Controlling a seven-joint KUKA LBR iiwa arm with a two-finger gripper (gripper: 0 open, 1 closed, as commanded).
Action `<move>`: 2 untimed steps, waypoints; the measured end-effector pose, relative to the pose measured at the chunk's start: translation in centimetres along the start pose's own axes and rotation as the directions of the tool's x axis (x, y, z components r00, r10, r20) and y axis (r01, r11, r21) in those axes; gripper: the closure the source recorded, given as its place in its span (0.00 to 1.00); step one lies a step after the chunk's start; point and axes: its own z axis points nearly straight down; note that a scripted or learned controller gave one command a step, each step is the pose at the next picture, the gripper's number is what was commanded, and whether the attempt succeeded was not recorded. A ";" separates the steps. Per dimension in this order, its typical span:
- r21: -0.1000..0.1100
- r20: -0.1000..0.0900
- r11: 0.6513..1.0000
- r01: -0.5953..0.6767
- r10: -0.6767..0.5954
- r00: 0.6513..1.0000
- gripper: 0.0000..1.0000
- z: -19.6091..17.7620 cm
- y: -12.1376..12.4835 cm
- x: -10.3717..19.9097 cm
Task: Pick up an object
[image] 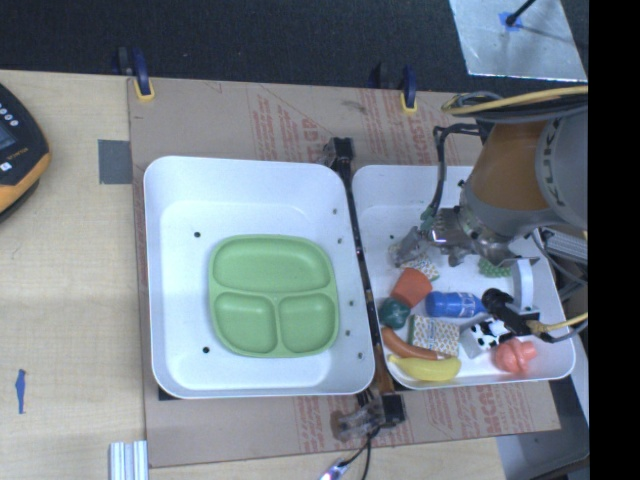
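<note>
At the near edge of the right bin (pixel 368 200) a yellow banana (pixel 428 370) lies, with an orange carrot (pixel 408 346) just behind it and a pink toy (pixel 515 356) in the near right corner. A little farther are a dark green ball (pixel 393 314), an orange cup (pixel 411 287) and a blue bottle (pixel 455 304), close together. Beyond them the tool (pixel 432 245) hangs low over the bin floor; if it is wide or narrow I cannot tell. Nothing is seen between its tips. In the left bin (pixel 160 268) a green divided plate (pixel 272 295) rests. Both bins stand on the tabletop (pixel 70 298).
</note>
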 end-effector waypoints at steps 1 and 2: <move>-0.001 -0.001 1.000 0.000 0.000 1.000 0.00 2.2 -3.3 -0.3; 0.001 0.000 1.000 0.004 -0.004 1.000 1.00 1.2 -3.3 -0.4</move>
